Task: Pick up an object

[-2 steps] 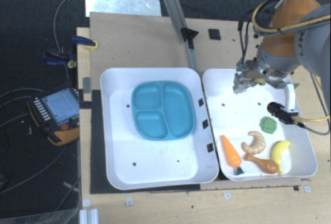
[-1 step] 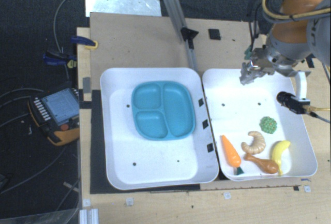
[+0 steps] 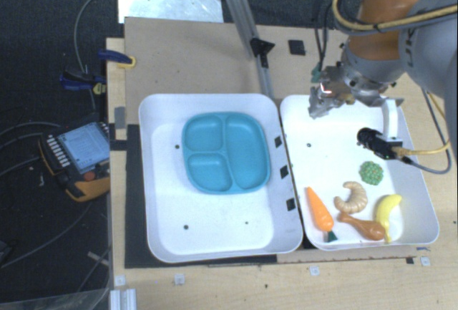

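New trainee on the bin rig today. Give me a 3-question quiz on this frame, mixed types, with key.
1. True or false: the blue divided plate lies in the left bin.
2. Which toy sits nearest the right bin's front-left corner? A) banana B) carrot C) green ball
3. Fill in: the pincer hovers over the ___ bin.

Key: 1 true; 2 B; 3 right.

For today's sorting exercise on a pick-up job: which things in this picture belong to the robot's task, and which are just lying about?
Belong to the job:
gripper
right bin
toy carrot
toy banana
toy croissant
toy drumstick
green toy vegetable

Just lying about:
left bin
blue divided plate
handheld device with a screen
clamps
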`<move>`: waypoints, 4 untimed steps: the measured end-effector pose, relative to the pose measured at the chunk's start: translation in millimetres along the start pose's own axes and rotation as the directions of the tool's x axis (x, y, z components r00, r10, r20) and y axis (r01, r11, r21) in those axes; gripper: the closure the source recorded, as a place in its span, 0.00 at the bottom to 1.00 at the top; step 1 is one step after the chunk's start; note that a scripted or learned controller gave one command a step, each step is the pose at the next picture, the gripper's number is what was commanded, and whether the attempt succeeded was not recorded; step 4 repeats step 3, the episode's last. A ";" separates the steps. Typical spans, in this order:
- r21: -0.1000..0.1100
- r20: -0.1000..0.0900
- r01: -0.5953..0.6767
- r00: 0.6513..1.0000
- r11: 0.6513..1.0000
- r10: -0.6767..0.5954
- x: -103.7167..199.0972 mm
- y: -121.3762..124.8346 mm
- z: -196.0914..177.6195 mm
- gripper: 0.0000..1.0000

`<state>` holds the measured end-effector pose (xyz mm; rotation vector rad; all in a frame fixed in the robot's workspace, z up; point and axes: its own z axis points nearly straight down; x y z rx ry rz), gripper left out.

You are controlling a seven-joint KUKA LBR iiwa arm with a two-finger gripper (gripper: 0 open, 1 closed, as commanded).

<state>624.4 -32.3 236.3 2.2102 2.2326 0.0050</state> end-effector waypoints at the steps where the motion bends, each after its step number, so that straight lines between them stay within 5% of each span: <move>1: 0.001 0.000 0.000 1.000 1.000 0.000 45.7 -10.1 -4.1 1.00; 3: 0.002 0.000 0.000 1.000 1.000 0.000 136.4 -42.5 4.2 1.00; 4: 0.002 0.000 0.000 1.000 1.000 0.000 136.4 -42.5 4.2 1.00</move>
